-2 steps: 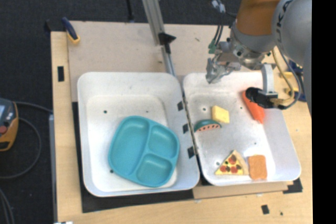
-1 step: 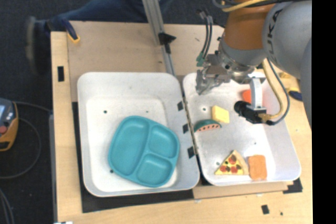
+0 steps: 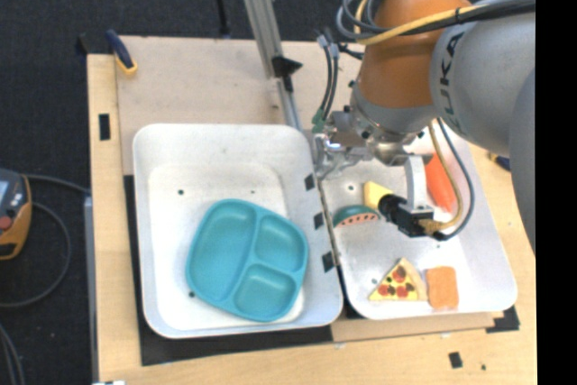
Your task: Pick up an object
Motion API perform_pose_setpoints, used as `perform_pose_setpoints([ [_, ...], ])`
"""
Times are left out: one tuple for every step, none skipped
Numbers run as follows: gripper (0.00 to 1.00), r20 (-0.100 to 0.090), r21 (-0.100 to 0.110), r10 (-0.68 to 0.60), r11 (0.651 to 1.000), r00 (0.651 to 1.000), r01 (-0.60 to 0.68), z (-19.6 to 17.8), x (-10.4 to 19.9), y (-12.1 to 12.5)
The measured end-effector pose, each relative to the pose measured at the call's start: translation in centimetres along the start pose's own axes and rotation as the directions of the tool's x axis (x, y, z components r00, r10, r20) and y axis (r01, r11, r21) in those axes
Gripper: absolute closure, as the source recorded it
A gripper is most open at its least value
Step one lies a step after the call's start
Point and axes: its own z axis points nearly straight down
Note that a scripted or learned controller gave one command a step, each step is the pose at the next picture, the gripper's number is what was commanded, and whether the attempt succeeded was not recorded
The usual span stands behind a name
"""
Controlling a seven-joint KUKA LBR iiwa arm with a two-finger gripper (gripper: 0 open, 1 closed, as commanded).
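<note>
One teal plate (image 3: 248, 259) — left bin (image 3: 158, 149), one pizza slice (image 3: 397, 282), one orange block (image 3: 442, 288)

Chunky smooth grey metal robot arm (image 3: 491, 72) with a glossy orange dome-shaped band (image 3: 410, 45). Grey cable loops (image 3: 361, 4) on top, plus one yellow cable (image 3: 424, 18).

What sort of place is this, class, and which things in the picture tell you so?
Probably a robotics lab test bench, not a kitchen. A grey and orange arm reaches over two white bins, toy food like the pizza slice lies in one, and cables trail over dark carpet.
</note>
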Motion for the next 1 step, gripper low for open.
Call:
perform_pose_setpoints([
  [1.0,0.0,0.0,-0.001,1.0,1.0,0.001,-0.11,5.14,-2.34],
])
